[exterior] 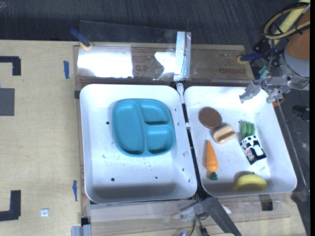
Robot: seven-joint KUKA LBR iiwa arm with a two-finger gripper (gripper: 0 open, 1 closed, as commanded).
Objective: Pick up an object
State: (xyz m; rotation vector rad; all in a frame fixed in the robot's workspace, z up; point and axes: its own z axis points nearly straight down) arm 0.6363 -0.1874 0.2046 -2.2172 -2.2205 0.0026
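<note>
The right bin (283,132) holds several toy foods: a brown round patty (210,117), a tan bun (224,133), an orange carrot (211,159), a green piece (246,129), a black-and-white carton (253,149) and a yellow banana (251,181). My gripper (260,95) hangs over the bin's far right corner, above and to the right of the patty. It is open, and nothing sits between its fingers.
In the left bin (93,171) lies a blue divided plate (143,127). A clear plastic sheet (133,58) stands behind the bins. The grey arm with its orange band (298,48) and yellow cables comes in at the upper right.
</note>
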